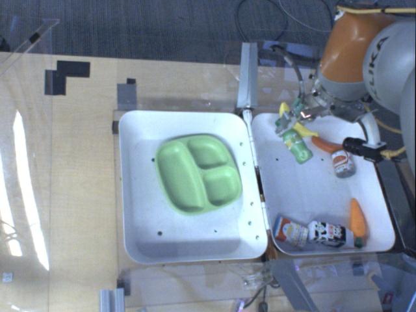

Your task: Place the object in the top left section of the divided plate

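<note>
Tool (pixel 290 119) hangs over the far left corner of the right bin (pixel 383 203), fingers apparently closed on a green bottle (pixel 298 148) with a yellow piece — the grip itself is hard to make out. Green divided plate (pixel 198 173) sits in the left bin (pixel 140 174) — a carrot (pixel 357 218) and milk bottle (pixel 311 233) lie near the right bin's front.

Left bin (pixel 130 194): holds the divided plate (pixel 198 172) near its middle
Right bin (pixel 383 239): just beside the left bin, touching along one edge
Far end of right bin: bottle (pixel 299 149) under the gripper (pixel 290 117), can (pixel 343 164) to its right
Near end of right bin: carton (pixel 309 233) lying along the wall, carrot (pixel 357 218) at its right end
</note>
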{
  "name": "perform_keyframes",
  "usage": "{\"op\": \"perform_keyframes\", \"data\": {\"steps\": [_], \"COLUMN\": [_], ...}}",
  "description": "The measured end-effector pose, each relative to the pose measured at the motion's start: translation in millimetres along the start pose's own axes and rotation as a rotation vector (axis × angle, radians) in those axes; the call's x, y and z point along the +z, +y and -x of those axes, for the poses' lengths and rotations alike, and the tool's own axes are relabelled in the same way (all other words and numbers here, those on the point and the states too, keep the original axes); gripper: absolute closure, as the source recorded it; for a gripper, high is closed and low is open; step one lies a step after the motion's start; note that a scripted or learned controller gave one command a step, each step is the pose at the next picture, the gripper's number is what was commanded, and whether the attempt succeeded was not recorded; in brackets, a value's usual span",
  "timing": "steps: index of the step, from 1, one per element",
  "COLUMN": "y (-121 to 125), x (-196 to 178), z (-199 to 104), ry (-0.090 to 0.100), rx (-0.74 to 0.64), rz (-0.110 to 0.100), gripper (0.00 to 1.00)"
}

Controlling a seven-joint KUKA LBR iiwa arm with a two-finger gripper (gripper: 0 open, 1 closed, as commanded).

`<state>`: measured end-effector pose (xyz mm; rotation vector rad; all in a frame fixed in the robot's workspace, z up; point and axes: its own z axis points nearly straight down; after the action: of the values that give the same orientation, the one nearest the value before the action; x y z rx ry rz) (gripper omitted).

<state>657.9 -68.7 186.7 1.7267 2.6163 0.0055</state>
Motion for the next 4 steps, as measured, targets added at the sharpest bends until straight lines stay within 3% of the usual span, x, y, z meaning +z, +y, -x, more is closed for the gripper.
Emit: {"op": "perform_keyframes", "data": {"steps": [1,2,3,4], "y": [-52,-75,-16,-29], "x": [99,99,0,-42], "z": [6,-1,-71,-135], "ry": [0.000,0.000,0.002,0.002], "rx": [0.120,0.147,-0.077,-0.281], "rz": [0.001,0.000,0.000,0.001], "gripper": [1.00,1.00,1.00,1.00]}}
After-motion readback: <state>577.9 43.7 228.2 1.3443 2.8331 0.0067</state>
